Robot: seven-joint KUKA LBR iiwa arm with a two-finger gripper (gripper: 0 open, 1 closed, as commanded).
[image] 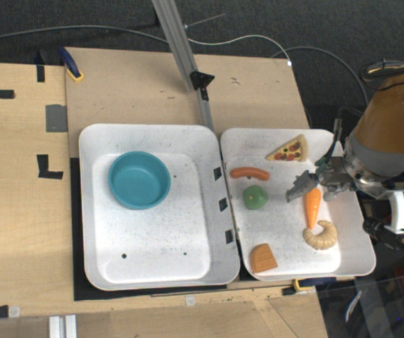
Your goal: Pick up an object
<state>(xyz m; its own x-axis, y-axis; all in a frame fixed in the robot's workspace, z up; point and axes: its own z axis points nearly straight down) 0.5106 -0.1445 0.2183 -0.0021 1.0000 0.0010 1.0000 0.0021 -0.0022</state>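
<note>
The right bin holds several toy foods: a pizza slice, a red sausage, a green round fruit, an orange carrot, a tan croissant and an orange-brown bread piece. My gripper reaches in from the right and hovers at the carrot's upper end, just right of the green fruit. Nothing shows as lifted; the carrot lies flat on the bin floor.
The left bin contains a blue bowl at its upper left. A grey pole slants down to the seam between the bins. Cables lie on the dark floor behind the bench.
</note>
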